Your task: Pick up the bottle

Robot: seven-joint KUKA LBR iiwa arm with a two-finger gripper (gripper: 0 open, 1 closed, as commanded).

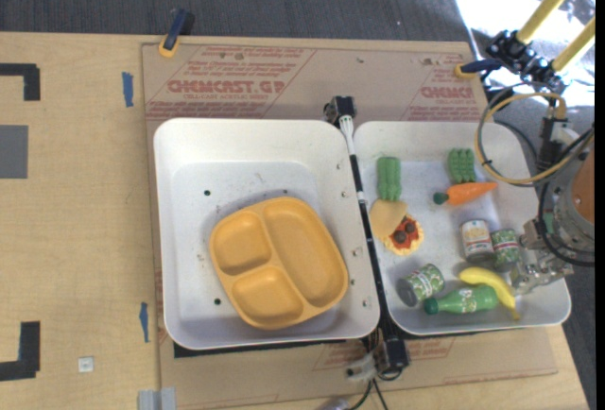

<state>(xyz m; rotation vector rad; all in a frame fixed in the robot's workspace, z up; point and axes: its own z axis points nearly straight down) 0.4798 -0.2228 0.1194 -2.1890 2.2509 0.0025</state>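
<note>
Lying untouched on its side, green bottle (460,302) near the front of the right bin (558,314), just beside a banana (492,283). Hovering close at the bin's right edge, gripper (541,268), but can't tell if open or closed, so pickup basically not started yet.

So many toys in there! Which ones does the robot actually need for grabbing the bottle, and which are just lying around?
Needed:
green bottle, lying on its side
robot hand, near the right bin's right edge

Just lying about:
banana
green can
two small jars
carrot
pizza slice
yellow divided plate in the left bin
</note>
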